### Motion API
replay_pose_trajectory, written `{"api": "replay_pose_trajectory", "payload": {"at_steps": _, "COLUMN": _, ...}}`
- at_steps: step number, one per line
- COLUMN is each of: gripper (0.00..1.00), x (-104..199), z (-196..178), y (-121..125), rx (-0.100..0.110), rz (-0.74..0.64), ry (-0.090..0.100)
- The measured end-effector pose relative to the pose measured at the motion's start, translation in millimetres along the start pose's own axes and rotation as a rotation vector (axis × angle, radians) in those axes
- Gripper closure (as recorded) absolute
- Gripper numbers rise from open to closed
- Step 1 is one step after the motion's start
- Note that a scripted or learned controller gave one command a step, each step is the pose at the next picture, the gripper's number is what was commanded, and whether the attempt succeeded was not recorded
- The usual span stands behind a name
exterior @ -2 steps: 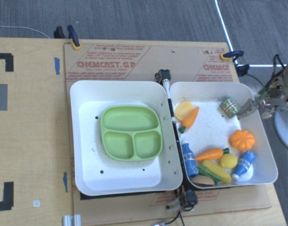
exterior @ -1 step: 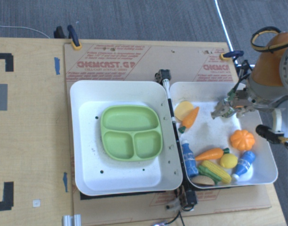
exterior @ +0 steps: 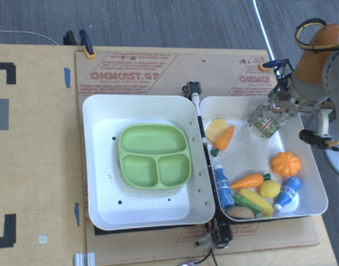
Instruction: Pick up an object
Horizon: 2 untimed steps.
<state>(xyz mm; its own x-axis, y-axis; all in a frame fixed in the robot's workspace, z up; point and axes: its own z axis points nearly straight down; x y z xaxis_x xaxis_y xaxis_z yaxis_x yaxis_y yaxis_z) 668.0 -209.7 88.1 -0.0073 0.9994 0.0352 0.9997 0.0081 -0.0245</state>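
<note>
The end effector hangs over the right bin's upper corner, and I can't tell its state, while the nearest pickings, orange carrot and pumpkin, sit apart, so a straight descent risks closing on bare floor.

A green three-compartment tray sits in the left white bin. Both bins rest on a cardboard sheet printed in red, with an orange-tipped clamp at its top-left corner. A white cable crosses the grey floor.
</note>
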Motion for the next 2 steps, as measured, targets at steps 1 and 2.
{"api": "replay_pose_trajectory", "payload": {"at_steps": 1, "gripper": 1.00, "x": -3.7, "z": -10.7, "y": 1.0, "rx": -0.014, "rz": -0.001, "ry": -0.016}}
{"api": "replay_pose_trajectory", "payload": {"at_steps": 2, "gripper": 1.00, "x": 72.6, "z": -107.9, "y": -58.9, "rx": -0.026, "rz": 0.005, "ry": -0.034}}
